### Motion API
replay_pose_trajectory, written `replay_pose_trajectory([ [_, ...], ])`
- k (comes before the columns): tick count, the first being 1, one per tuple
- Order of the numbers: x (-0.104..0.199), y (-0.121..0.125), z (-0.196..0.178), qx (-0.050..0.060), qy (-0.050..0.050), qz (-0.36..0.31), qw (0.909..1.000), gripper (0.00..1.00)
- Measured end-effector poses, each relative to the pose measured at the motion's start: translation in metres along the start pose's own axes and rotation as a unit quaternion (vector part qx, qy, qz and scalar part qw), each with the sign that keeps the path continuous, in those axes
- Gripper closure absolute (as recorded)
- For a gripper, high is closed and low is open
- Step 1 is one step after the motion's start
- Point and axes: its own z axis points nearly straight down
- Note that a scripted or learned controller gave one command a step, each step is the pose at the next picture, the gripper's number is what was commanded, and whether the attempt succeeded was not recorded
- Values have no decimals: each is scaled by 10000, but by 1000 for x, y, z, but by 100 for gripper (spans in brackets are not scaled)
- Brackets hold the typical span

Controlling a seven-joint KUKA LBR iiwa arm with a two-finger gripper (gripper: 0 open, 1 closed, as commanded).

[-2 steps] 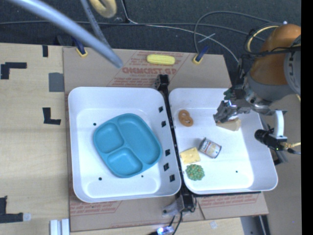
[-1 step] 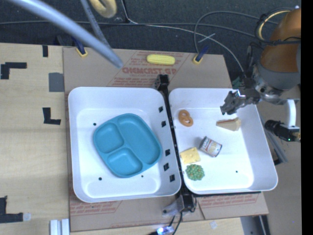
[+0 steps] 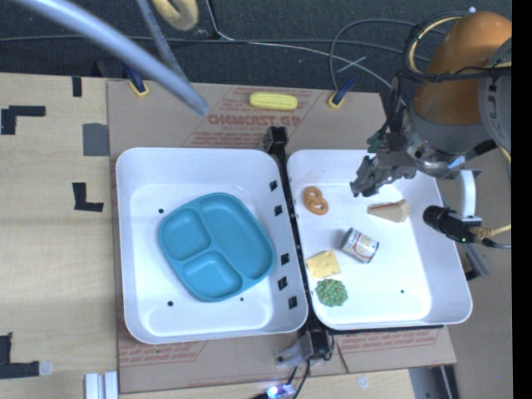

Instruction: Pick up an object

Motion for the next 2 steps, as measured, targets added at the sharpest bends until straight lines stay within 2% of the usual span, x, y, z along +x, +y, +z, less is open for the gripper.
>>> replay_pose_trajectory([
  [1,44,-15,12,11,-3,4,10000,100],
  [2,106,-21,13,9,-2,-6,10000,100],
])
